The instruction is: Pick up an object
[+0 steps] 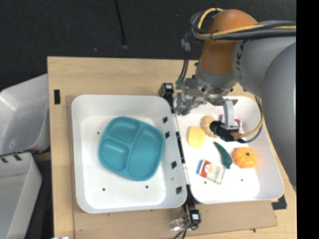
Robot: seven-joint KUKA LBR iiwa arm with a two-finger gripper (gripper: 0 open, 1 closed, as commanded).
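We see the tool poised at the upper left corner of the right-hand shallow white plastic bin, and we cannot tell its state from this angle. The nearest candidate, a pale yellow rounded lemon-like object, lies just below the tool, toward the near edge of the counter. It looks smooth and plump, its long axis roughly upright in view. Beyond it lie a green pepper-shaped piece and an orange pumpkin-shaped toy.
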